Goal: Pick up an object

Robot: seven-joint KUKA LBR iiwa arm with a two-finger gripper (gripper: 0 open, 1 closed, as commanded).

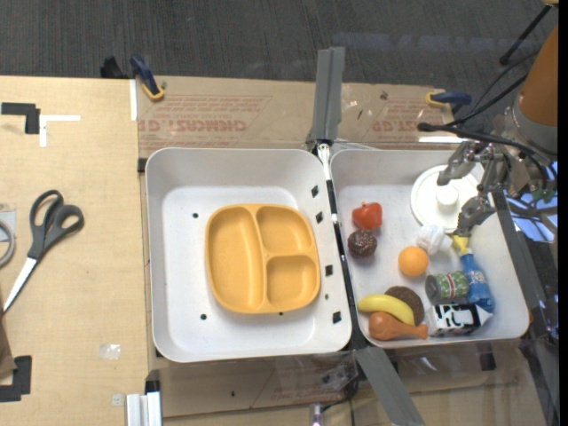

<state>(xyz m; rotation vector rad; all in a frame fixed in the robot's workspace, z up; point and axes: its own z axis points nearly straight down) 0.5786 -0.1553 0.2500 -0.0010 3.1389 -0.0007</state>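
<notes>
while the metal two-finger gripper hangs over the right white bin at its 2 o'clock corner, you see its fingers spread wide, holding nothing. small orange ball sits mid-bin, at 8 o'clock from the gripper. yellow divided plastic tray lies in the left white bin.

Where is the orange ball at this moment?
The orange ball lies in the right bin, near its middle, just right of the brown ball and above the banana.
</notes>
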